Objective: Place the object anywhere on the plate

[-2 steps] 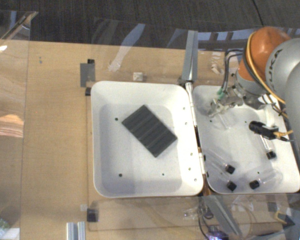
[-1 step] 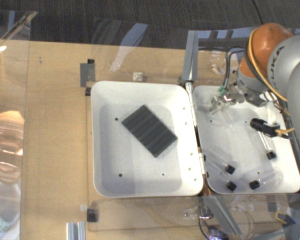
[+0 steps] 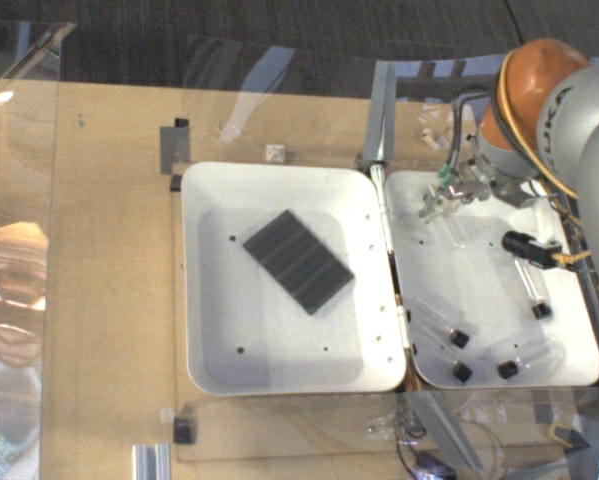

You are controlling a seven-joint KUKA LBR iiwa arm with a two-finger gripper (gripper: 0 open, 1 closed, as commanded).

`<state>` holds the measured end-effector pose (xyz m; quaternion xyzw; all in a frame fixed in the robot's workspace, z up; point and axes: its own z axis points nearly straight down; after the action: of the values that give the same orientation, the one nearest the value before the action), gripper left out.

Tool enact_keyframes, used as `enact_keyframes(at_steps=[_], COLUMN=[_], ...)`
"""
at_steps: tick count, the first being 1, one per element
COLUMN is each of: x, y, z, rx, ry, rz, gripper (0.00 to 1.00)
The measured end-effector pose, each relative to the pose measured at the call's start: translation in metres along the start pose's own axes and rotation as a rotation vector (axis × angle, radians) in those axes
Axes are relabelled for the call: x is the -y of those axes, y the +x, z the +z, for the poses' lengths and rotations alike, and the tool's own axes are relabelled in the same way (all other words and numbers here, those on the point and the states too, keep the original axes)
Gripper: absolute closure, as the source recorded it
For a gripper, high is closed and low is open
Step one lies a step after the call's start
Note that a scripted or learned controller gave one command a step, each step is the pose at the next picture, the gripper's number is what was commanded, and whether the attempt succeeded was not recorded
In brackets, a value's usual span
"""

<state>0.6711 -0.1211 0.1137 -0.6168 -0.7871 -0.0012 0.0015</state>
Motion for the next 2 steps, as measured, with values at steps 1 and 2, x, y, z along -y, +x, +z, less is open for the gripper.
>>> enact_keyframes(at_steps=[1, 2], x=[-0.002, -0.005], y=[0.001, 0.002], z=[-0.012, -0.024], rx=[0.001, 0.001], ry=[-0.007, -0.014], rz=[-0.003, -0.005], gripper=[1.00, 1.00])
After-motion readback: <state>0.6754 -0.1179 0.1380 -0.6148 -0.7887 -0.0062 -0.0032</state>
